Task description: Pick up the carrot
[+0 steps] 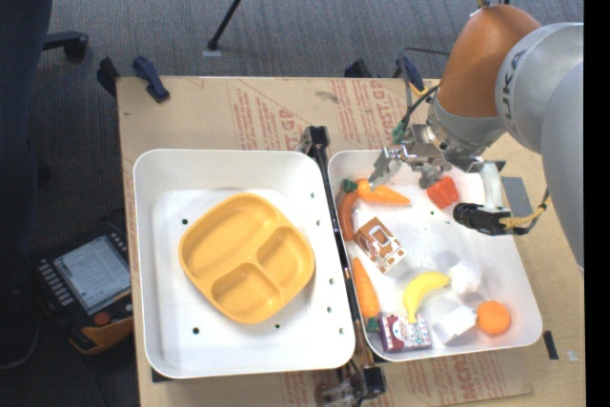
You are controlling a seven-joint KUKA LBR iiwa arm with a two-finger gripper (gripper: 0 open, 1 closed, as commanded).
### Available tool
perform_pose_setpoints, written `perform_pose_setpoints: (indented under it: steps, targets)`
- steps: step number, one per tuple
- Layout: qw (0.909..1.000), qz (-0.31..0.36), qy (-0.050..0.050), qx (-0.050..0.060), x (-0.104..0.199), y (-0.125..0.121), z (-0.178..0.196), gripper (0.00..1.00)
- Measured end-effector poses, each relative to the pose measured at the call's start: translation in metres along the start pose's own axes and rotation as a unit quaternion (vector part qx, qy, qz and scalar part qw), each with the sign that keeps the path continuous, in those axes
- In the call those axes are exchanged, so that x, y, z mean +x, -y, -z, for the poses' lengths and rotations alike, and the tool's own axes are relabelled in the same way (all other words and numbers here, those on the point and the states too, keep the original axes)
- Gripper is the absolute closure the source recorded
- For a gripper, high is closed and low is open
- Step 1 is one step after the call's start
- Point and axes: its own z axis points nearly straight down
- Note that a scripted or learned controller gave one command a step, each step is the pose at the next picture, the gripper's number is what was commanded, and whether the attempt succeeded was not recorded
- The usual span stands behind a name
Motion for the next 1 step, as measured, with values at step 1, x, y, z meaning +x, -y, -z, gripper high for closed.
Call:
perform_pose_setpoints:
  steps: [1]
  targets:
    - [1.0, -0.001, 0.0, 0.001, 0.0011, 0.0005, -0.0826, 0.0]
